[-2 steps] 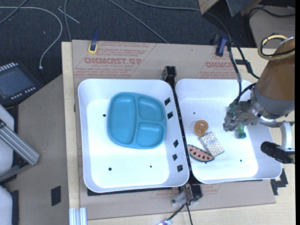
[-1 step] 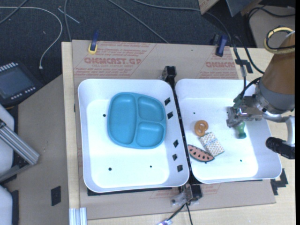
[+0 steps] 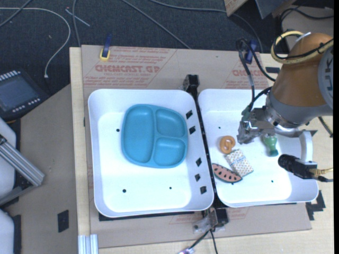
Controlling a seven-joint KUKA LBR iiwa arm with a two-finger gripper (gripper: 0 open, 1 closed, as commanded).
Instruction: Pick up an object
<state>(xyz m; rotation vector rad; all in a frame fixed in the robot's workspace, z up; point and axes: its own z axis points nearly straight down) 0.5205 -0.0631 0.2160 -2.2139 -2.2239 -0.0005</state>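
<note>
- Overhead, the camera view looks down on a surface (image 3: pixel 159 57) bearing two white bins side by side: the left bin (image 3: pixel 106 142) and the right bin (image 3: pixel 222 105).
- One blue divided plate (image 3: pixel 154 135) with three compartments lies in the left bin, toward its 12 o'clock half.
- Four small things lie in the right bin. One watermelon slice (image 3: pixel 227 173) sits at the bin's 7 o'clock, its long axis running from 10 o'clock to 4 o'clock.
- One checkered packet (image 3: pixel 240 162) lies just at 1 o'clock of the slice, touching it, and points the same way.
- One pretzel (image 3: pixel 227 144) sits just at 11 o'clock of the packet.
- One green bottle (image 3: pixel 271 144) lies at 3 o'clock of the pretzel, its long axis running 12 to 6.
- The pincer (image 3: pixel 249 131) hangs between pretzel and bottle; whether it is released or clenched I cannot tell.
</note>
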